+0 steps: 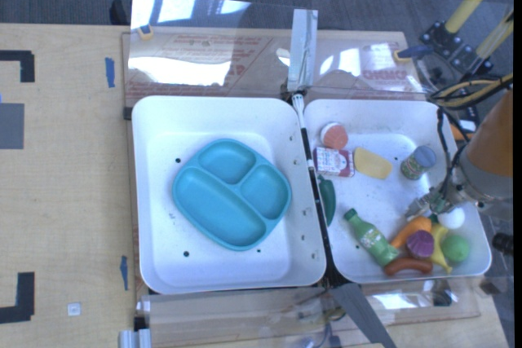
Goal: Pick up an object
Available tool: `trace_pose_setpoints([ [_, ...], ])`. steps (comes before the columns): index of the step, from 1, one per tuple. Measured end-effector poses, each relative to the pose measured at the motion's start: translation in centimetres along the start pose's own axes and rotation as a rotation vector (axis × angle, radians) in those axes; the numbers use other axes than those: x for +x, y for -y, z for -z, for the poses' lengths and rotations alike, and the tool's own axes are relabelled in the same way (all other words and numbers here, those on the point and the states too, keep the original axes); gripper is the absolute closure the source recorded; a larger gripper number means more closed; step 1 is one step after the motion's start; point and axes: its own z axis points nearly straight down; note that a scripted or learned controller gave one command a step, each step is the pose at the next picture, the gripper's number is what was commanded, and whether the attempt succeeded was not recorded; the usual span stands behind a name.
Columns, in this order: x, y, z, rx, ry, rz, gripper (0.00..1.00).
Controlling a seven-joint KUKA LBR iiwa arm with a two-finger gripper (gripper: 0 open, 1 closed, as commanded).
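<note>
My gripper (430,206) hangs low over the right side of the right bin (383,112), just above the pile at the bin's front right corner. That pile holds an orange carrot (406,231), a purple piece (420,244), a white egg (452,218), a green ball (456,248), a yellow piece (440,239) and a red sausage (408,265). The gripper's tip is right beside the carrot and the egg. A green bottle (369,236) lies tilted to the left of the pile.
Farther back in the right bin lie a small tin (418,163), a yellow block (373,164), a red-and-white packet (333,163), a round reddish item (333,134) and a dark green piece (327,200). The left bin (155,175) bears a blue divided plate (232,193).
</note>
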Motion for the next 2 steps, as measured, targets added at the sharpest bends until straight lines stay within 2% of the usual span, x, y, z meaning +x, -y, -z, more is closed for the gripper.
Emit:
trace_pose_setpoints([
  [1,4.51,-6.69,0.06,0.006,-0.007,0.168,1.00],
  [2,4.38,-6.77,0.80,0.006,-0.005,0.168,1.00],
])
